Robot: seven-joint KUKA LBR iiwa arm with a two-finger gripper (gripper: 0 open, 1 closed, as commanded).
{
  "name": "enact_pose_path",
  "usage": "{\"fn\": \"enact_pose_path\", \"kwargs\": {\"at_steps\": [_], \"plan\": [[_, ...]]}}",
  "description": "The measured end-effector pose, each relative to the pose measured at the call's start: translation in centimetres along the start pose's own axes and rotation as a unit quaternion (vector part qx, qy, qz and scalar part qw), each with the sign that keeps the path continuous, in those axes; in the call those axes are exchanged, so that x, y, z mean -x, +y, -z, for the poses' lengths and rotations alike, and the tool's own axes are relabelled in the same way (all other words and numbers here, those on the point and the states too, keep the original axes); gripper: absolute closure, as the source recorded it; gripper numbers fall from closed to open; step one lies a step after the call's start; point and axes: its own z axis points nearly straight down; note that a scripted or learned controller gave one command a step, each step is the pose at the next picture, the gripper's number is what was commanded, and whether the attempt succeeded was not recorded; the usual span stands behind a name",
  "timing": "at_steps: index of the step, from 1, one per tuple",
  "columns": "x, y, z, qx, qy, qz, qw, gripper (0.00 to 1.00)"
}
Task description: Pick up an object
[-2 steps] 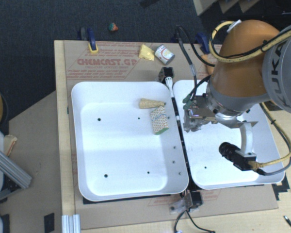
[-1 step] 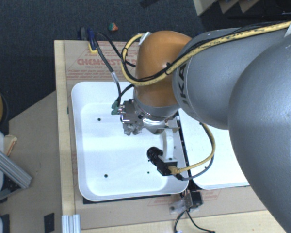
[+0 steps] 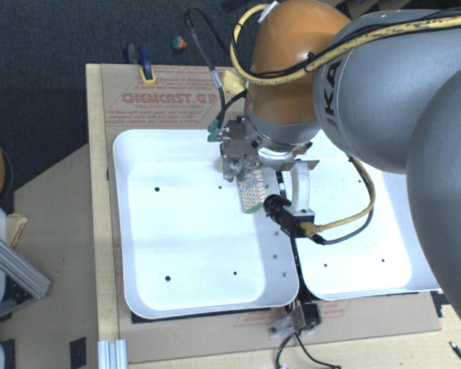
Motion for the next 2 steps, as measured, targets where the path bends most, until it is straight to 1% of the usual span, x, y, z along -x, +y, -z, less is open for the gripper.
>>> {"fn": "enact_pose_path", "kwargs": {"at_steps": [1, 2], "plan": [[0.7, -1.9, 8.2, 0.001, 0.001, 0.002, 1.0000, 1.00], [1.0, -6.8, 13.7, 0.000, 0.002, 0.003, 1.0000, 1.00]]}}
